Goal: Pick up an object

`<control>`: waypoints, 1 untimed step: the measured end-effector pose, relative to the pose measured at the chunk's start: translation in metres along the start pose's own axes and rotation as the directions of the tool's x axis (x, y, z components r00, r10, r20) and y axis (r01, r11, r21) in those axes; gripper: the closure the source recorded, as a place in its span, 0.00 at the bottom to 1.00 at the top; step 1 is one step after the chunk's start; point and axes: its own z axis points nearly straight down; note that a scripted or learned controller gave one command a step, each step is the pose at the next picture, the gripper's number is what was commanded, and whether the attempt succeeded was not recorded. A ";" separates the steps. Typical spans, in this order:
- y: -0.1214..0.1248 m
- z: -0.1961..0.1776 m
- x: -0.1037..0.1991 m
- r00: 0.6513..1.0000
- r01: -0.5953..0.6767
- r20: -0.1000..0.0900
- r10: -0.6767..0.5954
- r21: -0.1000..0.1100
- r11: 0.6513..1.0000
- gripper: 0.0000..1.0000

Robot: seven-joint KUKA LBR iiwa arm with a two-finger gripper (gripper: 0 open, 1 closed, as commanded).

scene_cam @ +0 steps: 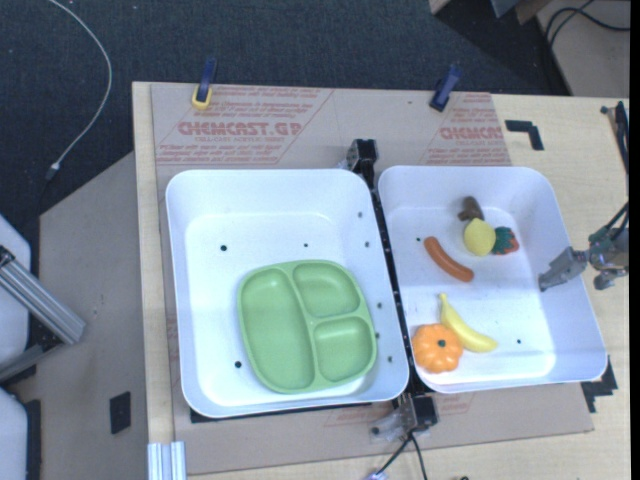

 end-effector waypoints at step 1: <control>0.003 -0.006 0.001 1.000 0.005 0.004 -0.004 -0.012 1.000 0.00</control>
